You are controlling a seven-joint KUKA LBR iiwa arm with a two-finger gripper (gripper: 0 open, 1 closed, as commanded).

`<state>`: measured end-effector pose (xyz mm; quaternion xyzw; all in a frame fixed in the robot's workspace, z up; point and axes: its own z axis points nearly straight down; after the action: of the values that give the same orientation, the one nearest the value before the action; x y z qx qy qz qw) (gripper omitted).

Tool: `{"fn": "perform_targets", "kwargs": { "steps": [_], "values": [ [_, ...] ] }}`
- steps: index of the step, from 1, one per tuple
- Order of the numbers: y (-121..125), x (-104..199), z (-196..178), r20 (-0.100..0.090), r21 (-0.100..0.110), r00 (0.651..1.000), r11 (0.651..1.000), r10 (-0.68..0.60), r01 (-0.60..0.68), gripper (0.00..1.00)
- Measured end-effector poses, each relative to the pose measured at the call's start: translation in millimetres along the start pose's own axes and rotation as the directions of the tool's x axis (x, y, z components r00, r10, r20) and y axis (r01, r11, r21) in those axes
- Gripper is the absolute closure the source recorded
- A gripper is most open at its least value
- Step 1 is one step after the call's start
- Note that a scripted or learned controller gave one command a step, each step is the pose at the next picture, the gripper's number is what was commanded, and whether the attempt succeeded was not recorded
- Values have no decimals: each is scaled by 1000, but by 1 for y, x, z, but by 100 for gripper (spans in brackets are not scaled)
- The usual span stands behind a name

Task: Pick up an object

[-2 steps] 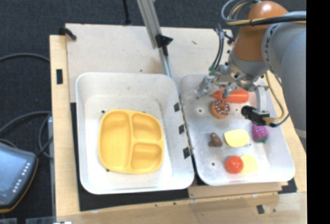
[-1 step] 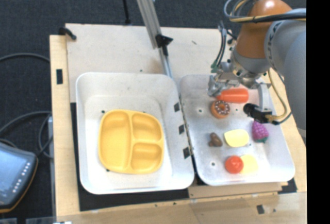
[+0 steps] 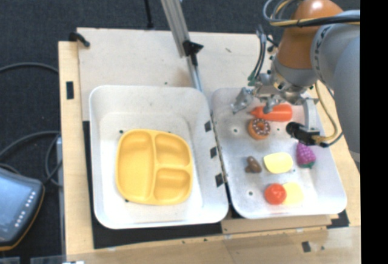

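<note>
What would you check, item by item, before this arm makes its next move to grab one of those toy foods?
1. Gripper over the right bin: ok.
2. A target close by: ok, the orange carrot-like piece lies just under the gripper.
3. Something already held: cannot tell.
4. Crowding near the target: not ok, the doughnut lies right beside it.
5. Other items apart and reachable: ok, purple grapes, brown piece and red tomato lie separately.
6. Yellow tray in the left bin, out of the way: ok.
</note>
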<state>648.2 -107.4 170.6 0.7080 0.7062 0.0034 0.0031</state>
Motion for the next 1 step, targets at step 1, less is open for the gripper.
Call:
{"fn": "perform_targets", "kwargs": {
  "steps": [1],
  "values": [
    [1, -1, -11, 1, -5, 1000, 1000, 1, -1, 100]
  ]
}}
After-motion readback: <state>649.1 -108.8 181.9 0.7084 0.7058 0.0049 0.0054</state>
